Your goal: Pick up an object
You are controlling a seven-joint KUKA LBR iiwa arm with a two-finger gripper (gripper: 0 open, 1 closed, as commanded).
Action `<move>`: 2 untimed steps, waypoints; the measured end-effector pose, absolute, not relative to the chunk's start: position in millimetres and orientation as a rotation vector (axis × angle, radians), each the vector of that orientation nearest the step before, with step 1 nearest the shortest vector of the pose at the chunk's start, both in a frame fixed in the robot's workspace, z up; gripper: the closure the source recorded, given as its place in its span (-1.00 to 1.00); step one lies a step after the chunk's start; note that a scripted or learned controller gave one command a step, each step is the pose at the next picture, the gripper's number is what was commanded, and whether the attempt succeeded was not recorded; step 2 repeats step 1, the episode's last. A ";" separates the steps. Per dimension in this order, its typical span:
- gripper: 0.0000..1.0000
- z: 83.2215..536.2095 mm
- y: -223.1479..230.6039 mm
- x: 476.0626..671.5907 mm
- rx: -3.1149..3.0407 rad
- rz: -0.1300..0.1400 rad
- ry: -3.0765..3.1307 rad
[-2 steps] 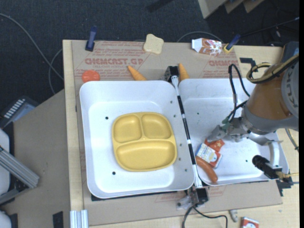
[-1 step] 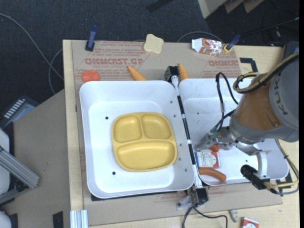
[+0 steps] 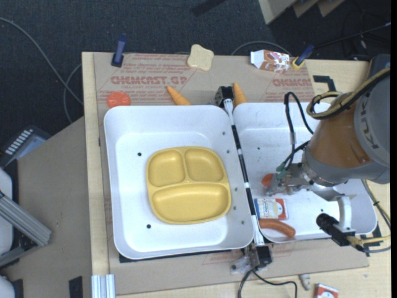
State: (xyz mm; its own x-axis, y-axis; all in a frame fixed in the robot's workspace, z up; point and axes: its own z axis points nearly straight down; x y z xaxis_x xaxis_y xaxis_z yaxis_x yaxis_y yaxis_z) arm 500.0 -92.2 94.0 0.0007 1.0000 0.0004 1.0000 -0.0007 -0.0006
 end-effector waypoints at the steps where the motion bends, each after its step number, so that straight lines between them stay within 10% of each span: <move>1: 1.00 185.2 -31.2 556.7 -2.221 -0.004 -2.224; 2: 1.00 185.2 -31.2 556.7 -2.221 -0.004 -2.224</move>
